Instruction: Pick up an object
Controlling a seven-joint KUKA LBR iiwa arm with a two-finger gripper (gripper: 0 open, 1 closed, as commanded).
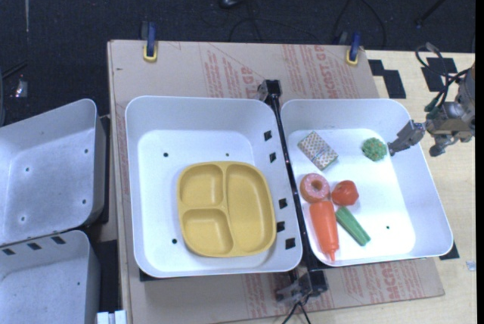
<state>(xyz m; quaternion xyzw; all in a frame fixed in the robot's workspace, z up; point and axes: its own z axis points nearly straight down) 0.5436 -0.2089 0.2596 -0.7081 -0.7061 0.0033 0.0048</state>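
The right bin (423, 186) holds several toy foods: a green broccoli piece (373, 148), a patterned small box (318, 150), a pink donut (314, 186), a red tomato (345, 193), an orange carrot (325, 228) and a green cucumber (352, 226). My gripper (420, 141) hangs over the bin's upper right rim, just right of the broccoli. Its fingers are spread open and nothing sits between them.
The left bin (151, 163) holds a yellow divided plate (225, 207). A black divider (283, 163) runs between the bins. Spare white bins (45, 163) lie off the bench at the left. Two clamps (150, 50) hold the board's far edge.
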